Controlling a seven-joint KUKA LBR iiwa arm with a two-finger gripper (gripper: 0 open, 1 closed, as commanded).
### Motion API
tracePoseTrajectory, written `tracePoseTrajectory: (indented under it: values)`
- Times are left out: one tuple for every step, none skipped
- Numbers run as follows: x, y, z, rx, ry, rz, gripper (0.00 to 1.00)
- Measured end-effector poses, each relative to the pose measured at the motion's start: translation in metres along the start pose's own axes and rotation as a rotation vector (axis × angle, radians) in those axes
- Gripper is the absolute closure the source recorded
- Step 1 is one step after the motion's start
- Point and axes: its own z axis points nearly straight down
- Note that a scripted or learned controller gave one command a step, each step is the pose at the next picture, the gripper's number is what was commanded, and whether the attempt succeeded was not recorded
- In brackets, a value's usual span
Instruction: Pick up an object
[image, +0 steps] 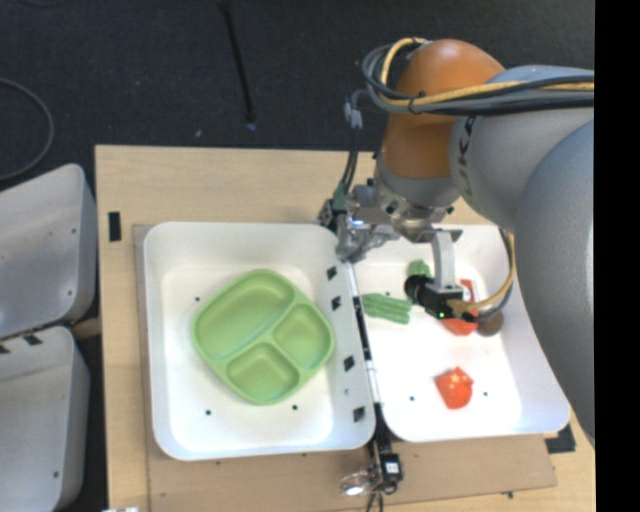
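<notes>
My gripper (352, 240) hangs over the far left corner of the right bin (500, 415), close to the divider between the two bins. A long green pod-like piece (386, 308) lies just below it, near the bin's left wall. A small red piece (455, 388) rests toward the bin's front. Another red-orange piece (461, 321) sits to the right, partly hidden by a black part of the arm's fittings. A small green bit (417, 268) shows beside the wrist. I see nothing held by the gripper.
A light green divided plate (263, 336) lies in the left bin (170, 420). The grey arm with its orange band (440, 100) covers the upper right of the right bin. Cables loop around the wrist.
</notes>
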Motion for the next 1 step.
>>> tracePoseTrajectory:
  values:
    - [0.0473,0.0181,-0.0081,-0.001,0.002,-0.001,1.00]
